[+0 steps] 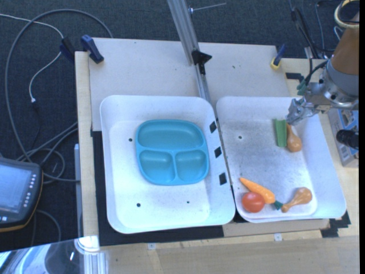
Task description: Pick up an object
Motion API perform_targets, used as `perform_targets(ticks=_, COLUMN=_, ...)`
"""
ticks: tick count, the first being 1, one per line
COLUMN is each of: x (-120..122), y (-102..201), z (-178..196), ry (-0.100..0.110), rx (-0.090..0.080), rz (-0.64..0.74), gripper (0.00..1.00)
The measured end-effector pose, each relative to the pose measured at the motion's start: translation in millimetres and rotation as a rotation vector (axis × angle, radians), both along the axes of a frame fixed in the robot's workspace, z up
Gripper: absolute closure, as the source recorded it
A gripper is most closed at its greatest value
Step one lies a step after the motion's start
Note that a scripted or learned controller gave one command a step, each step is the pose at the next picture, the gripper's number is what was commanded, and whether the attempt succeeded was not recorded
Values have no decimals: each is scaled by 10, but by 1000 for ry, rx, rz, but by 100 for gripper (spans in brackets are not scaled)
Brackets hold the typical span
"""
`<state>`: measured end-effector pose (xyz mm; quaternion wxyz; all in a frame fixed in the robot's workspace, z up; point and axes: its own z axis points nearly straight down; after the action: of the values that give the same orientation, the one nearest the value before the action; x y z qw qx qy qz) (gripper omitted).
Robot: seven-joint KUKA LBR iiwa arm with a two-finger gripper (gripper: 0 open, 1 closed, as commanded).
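Note:
In the right bin (268, 170) lie a green stick (280, 133) and, touching it on the right, a tan pear-shaped piece (293, 141). Near the bin's front edge lie an orange carrot (258, 188), a red tomato (253, 202) and a tan drumstick-shaped piece (299, 198). My gripper (296, 114) hangs at the bin's far right side, just above the green stick and the tan piece. I see nothing between its fingers.
The left bin (122, 170) holds a blue divided plate (171, 151). A metal pole (185, 24) slants up from between the bins. Blue clamps (91, 47) sit on the bench corners. Cables lie on the floor at left and a tablet (17, 193) at far left.

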<state>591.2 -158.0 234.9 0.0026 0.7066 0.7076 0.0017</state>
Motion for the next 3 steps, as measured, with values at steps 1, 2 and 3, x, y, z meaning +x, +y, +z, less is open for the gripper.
perform_targets(ticks=1, x=-190, y=516, z=-88, ry=9, rx=5, rz=4, gripper=100)
perform_targets(ticks=2, x=-254, y=1032, z=8, ry=8, rx=5, rz=6, gripper=100)
perform_targets(ticks=3, x=-451, y=1554, z=-90, ry=11, rx=5, rz=5, gripper=100)
